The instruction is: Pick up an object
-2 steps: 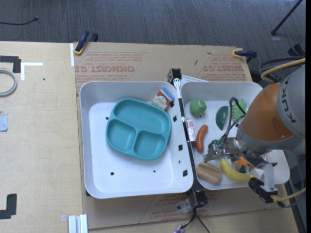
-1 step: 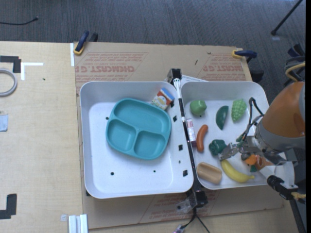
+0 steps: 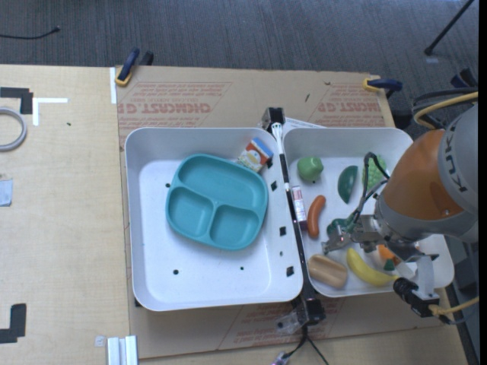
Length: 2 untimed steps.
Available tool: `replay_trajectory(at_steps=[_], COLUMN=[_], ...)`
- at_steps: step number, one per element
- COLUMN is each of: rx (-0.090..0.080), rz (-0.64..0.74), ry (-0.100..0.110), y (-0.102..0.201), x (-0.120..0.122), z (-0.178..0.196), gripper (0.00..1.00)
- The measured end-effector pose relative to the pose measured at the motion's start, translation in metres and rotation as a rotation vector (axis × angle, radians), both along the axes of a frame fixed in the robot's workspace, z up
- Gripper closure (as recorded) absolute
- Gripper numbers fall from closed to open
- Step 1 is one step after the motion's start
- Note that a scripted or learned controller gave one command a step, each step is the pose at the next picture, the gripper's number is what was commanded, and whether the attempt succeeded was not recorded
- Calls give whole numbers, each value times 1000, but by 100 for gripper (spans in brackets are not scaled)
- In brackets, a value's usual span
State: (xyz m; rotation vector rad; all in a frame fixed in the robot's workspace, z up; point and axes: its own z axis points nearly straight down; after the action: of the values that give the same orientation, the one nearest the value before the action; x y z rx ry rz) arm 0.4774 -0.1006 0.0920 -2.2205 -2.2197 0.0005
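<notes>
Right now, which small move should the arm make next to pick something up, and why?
Probably a short descent. The gripper hovers in the right bin, above the gap between the red sausage and the banana, so one of those two seems the nearest target.

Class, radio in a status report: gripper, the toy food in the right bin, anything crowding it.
Gripper low in right bin, nothing seen held. Banana and hot dog bun just below it. Sausage close alongside; crowded.

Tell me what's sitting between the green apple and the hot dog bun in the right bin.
In the camera view, a red sausage lies between the green apple and the hot dog bun, standing roughly lengthwise along that line in the right bin.
</notes>
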Motion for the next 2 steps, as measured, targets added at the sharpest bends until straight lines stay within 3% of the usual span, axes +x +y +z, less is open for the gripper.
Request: replay_trajectory(at_steps=[1, 2], rx=[-2, -2], rz=[2, 4], ry=[-2, -2], y=[46, 25], x=[13, 68], z=[100, 100], gripper=[0, 0])
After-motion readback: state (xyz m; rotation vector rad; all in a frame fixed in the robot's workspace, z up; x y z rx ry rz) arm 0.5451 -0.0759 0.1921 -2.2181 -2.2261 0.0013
